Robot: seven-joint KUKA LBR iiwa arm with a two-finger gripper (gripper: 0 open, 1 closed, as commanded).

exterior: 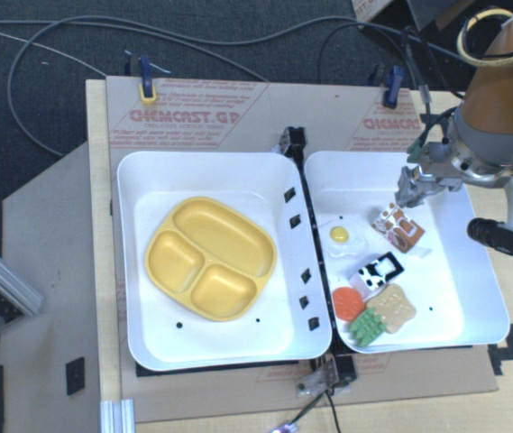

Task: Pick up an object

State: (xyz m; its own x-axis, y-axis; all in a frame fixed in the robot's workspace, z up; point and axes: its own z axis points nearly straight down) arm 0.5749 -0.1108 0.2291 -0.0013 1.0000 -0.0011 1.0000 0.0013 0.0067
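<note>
Desk bears two white bins; pincer point(412, 188) hangs over right bin point(481, 269), far side. Brown-white toy point(398, 226) just nearward of it, long axis diagonal. Pincer state: cannot tell.

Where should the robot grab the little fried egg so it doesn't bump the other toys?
Probably by its white outer edges, coming straight down from above. The fried egg lies flat on the floor of the right bin, alone, apart from the black-and-white toy and the tomato slice. It looks thin, so the pincer would likely need to close low across it.
</note>
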